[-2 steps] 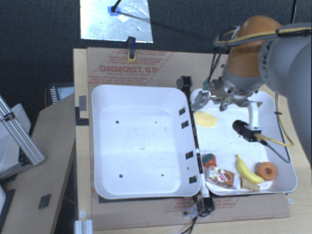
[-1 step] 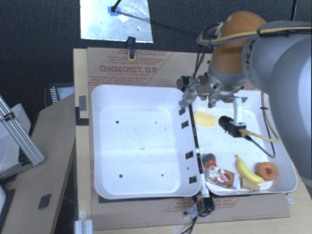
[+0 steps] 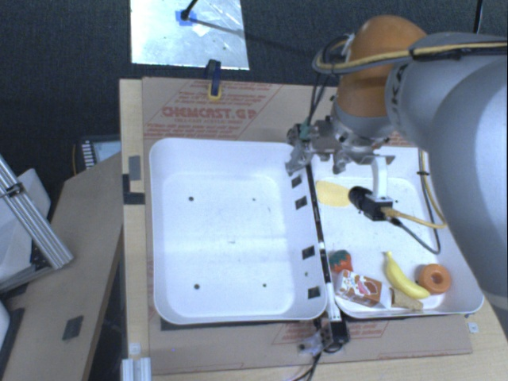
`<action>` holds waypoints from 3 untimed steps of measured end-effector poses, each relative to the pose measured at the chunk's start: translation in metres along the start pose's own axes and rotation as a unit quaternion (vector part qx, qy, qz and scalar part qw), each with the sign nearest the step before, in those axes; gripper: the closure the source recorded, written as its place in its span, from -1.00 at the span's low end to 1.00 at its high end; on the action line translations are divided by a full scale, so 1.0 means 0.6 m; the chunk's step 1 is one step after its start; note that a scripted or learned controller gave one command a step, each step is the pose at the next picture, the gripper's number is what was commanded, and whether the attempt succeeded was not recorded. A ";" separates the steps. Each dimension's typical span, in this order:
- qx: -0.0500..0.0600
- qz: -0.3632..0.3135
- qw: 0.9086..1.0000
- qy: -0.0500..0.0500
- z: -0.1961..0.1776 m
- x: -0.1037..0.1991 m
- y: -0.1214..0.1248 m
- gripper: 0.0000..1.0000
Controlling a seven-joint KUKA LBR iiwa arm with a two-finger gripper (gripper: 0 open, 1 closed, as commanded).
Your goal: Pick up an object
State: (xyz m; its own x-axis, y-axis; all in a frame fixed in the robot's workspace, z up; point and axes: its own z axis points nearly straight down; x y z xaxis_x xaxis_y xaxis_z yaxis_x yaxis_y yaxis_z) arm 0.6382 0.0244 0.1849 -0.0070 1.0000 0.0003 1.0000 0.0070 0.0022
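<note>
My gripper (image 3: 321,157) hangs over the far left part of the right bin (image 3: 456,288), close to the divider between the bins. Just below it in the view a flat yellow piece (image 3: 332,193) lies on the bin floor. Nothing shows between the gripper and that piece. At the near end of the right bin lie a banana (image 3: 401,276), an orange ring-shaped doughnut (image 3: 434,278), a small red fruit with a green top (image 3: 341,260) and a printed snack packet (image 3: 361,289).
The left bin (image 3: 171,292) sits beside the right one, with black clips (image 3: 308,252) along the shared rim. The large grey arm (image 3: 452,101) covers the far right of the right bin. Cardboard (image 3: 230,109) lies under both bins.
</note>
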 end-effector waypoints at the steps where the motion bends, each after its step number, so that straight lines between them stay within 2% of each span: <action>1: -0.001 0.000 1.000 0.000 0.000 -0.005 0.053 -1.00; 2: 0.000 0.000 1.000 0.000 0.000 0.058 0.051 -1.00; 3: -0.001 -0.001 1.000 0.000 -0.019 0.055 0.053 1.00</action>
State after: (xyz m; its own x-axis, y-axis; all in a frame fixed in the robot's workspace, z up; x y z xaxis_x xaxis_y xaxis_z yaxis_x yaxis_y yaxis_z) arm 0.6697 0.0577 0.1962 -0.0085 1.0000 0.0005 1.0000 0.0085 0.0046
